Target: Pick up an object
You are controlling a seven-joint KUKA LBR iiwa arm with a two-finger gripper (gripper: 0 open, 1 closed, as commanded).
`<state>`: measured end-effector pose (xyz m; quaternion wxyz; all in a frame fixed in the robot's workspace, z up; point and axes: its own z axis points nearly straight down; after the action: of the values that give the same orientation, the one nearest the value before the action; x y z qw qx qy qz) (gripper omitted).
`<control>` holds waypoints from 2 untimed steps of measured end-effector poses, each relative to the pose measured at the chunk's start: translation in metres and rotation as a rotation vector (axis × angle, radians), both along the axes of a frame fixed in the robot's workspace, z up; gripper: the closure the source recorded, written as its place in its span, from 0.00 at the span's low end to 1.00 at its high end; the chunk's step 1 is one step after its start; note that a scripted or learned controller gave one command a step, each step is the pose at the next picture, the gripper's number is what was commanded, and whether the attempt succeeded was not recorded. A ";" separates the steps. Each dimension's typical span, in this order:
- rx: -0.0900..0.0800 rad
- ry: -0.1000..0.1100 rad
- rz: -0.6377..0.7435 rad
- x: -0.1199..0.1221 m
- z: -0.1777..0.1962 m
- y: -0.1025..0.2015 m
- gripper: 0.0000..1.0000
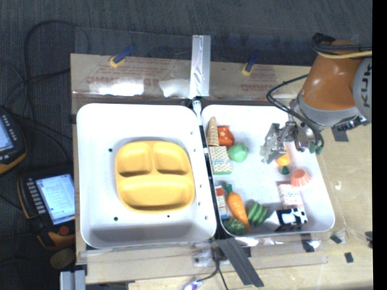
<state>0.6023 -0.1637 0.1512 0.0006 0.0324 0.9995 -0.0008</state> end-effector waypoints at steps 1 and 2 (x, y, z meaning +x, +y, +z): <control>0.002 -0.004 -0.148 0.057 0.083 -0.003 1.00; 0.003 0.001 -0.283 0.027 -0.034 0.014 1.00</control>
<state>0.6296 -0.1496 0.1168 0.0001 0.1729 0.9849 0.0008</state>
